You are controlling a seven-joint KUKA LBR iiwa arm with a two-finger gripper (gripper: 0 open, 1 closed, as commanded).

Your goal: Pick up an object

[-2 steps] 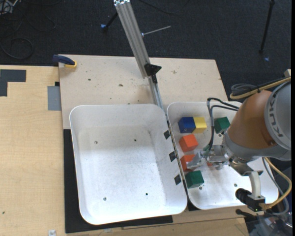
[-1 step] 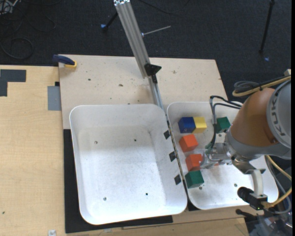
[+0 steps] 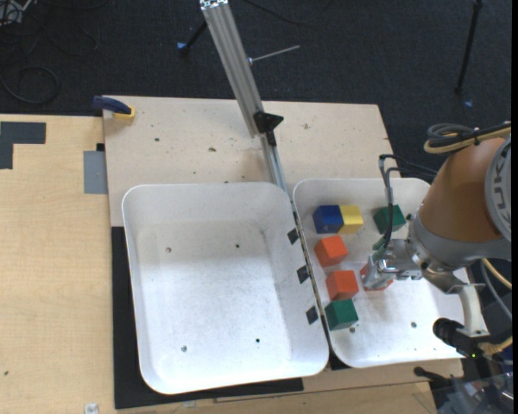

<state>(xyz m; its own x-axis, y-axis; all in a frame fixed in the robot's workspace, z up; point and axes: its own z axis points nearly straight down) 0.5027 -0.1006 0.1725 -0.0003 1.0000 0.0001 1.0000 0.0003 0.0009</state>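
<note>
Several small blocks lie in the right bin (image 3: 397, 339): a blue block (image 3: 327, 218) next to a yellow block (image 3: 352, 218), a green block (image 3: 389, 219) further right, two orange blocks (image 3: 331, 249) (image 3: 342, 283), and another green block (image 3: 341, 314) near the divider. My gripper (image 3: 380, 272) hangs low over the bin's middle, just right of the lower orange block. A small red object (image 3: 374, 284) peeks out beneath the gripper, partly hidden by it. Whether it is gripped is unclear.
The left bin (image 3: 207, 283) is a wide white tray beside the right one. A slanted aluminium bar (image 3: 237, 67) rises from the divider between the bins. The wooden bench (image 3: 43, 257) extends to the left. Cables hang by the arm at right.
</note>
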